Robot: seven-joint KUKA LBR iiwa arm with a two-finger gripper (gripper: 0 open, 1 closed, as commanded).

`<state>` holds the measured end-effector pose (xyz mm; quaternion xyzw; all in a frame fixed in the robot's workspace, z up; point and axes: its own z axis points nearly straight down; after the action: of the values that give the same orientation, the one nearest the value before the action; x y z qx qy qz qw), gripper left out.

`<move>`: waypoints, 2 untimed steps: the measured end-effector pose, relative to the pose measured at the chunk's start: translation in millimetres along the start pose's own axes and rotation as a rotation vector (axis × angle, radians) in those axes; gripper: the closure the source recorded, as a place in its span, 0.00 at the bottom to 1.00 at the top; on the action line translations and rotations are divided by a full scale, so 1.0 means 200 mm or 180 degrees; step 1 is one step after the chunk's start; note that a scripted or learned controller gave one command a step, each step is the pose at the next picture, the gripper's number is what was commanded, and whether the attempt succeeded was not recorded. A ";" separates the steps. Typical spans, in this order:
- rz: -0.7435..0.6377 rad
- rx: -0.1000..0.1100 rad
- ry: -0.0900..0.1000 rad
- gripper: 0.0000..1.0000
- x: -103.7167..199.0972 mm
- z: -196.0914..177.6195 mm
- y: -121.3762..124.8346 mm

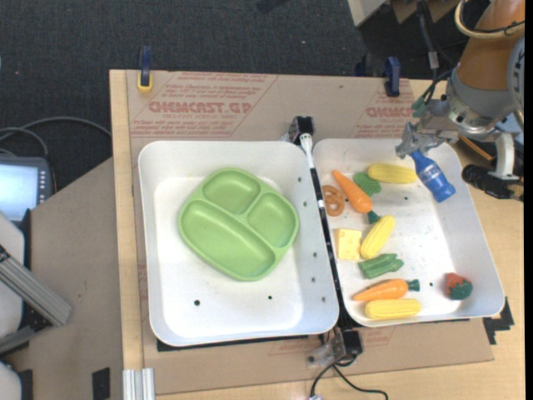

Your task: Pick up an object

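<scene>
A blue bottle [435, 178] is seen pinched in the claw [419, 146] above the right bin [483, 248], at two o'clock from the corn [376, 235].

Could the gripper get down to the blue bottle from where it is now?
Probably yes. The gripper hangs right over the blue bottle near the right bin's far edge, and nothing covers the bottle; the corn lies just beside it.

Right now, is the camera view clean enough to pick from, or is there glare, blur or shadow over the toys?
Camera view: lighting is even and soft, no harsh glare on the right bin; toys like the corn cob look sharp enough, with faint shadows. The gripper by the blue bottle is slightly soft, its detail hard to read.
</scene>
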<state>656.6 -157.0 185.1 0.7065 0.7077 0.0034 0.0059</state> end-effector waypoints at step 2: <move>0.0005 -0.0013 -0.0005 0.00 0.06 0.40 0.06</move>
<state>669.4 -145.7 106.1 0.7070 0.7072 0.0044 0.0079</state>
